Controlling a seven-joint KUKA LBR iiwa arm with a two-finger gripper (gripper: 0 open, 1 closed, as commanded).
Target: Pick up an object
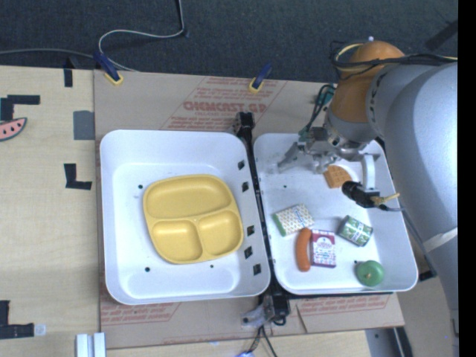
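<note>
Over the far part of the right bin (312,195), the tool (306,155) hangs, and I cannot tell how far it is open (its metal parts overlap from this angle). Nothing can be seen held in it. The thing nearest to it is a small orange-brown piece (337,175), just beside the tool on the side toward the arm. I judge that this is the thing to be picked. The robot's own parts cover it partly, so its shape is not sure. What shows seems a little longer from upper right to lower left in the view, but I cannot say which end is the front.

The risks, as I judge them, are these. The tool is beside the piece and not over it, so closing here may catch only air, or may push the piece toward the bin wall. The piece also looks small and flat, so it may slip out.

If another thing is chosen instead, the sausage (303,249) is the clearest. Its long axis runs almost straight from the far side to the near side of the bin. It lies just beside a small red box (323,248), so a grip across it may catch the box too. A green ball (370,273) nearby may roll if it is touched.
</note>
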